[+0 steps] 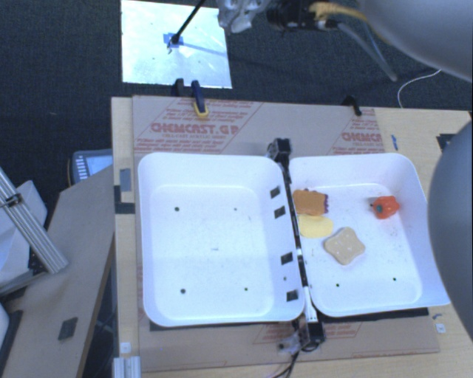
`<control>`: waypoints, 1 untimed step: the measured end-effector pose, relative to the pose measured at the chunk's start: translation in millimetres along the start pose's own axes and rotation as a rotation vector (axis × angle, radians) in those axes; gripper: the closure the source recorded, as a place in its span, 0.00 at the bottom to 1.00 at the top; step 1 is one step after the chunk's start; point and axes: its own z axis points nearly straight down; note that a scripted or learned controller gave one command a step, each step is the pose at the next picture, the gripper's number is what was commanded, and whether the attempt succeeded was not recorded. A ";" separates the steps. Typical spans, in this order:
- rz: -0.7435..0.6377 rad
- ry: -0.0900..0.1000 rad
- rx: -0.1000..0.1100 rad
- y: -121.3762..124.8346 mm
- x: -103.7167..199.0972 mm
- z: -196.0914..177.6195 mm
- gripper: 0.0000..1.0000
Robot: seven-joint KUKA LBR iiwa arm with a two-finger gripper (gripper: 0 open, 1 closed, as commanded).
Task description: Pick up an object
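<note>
Four toy foods in right bin point(414, 184), tan toast slice point(344, 246), orange-red pepper point(383, 207), jaws' state unclear

Bins point(207, 314) smooth white plastic; bench point(244, 122) matt cardboard.

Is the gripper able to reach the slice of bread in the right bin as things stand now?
Probably yes. The bread slice lies flat in the right bin, open from above and apart from the yellow piece beside it. The gripper is high at the view's top edge, with nothing between.
</note>
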 end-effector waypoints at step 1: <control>0.020 -0.004 0.013 -135.6 -88.3 32.4 1.00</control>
